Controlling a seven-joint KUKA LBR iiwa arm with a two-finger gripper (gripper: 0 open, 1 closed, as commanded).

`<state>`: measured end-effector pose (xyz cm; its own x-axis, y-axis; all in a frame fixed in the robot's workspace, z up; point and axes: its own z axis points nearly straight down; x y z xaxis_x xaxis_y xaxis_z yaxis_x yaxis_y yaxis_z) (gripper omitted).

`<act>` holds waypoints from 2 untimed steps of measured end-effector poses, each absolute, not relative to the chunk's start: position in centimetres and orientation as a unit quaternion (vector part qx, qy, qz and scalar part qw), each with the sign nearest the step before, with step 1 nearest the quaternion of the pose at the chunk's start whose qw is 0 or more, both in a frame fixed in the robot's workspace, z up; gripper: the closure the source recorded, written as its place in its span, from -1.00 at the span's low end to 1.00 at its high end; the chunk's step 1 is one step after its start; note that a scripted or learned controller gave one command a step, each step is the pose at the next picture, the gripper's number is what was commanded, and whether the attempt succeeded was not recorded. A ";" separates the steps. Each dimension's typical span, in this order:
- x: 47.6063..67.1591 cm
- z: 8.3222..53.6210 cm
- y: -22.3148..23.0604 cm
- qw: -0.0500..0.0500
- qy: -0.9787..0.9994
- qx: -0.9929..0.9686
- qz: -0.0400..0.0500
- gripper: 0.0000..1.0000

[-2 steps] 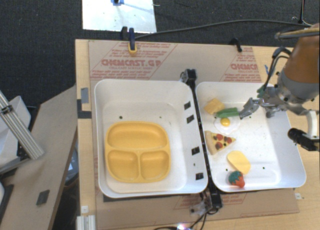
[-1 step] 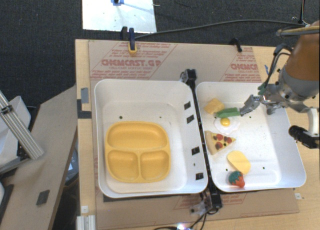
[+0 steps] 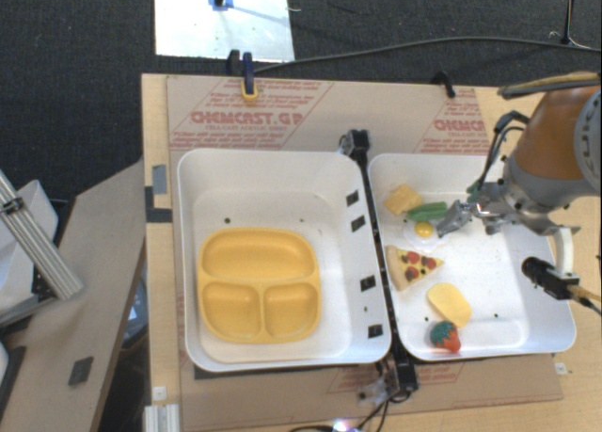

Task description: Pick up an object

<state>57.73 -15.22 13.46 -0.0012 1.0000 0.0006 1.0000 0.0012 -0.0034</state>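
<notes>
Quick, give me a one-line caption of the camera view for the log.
Gripper hovers low in the right bin beside green piece and fried egg; yellow tray fills the left.

The clear sheet (image 3: 282,110) under the bins reads "CHEMCAST GP" in repeated red print.

The big grey and orange arm (image 3: 564,152) is cut off by the right edge, so most of it is out of sight. Its gripper (image 3: 454,218) looks small and a bit blurry, and it is hard to tell if the fingers are open or closed, or if they touch the green toy (image 3: 428,210) and the little yellow ball (image 3: 424,229) next to them. The arm also covers part of the right bin (image 3: 508,327) near its back corner.
</notes>
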 end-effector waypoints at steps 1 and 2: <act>57.8 8.4 -15.2 0.000 -0.707 -0.707 0.000 -1.00; 58.0 9.8 -15.2 -0.002 -0.707 -0.707 -0.002 1.00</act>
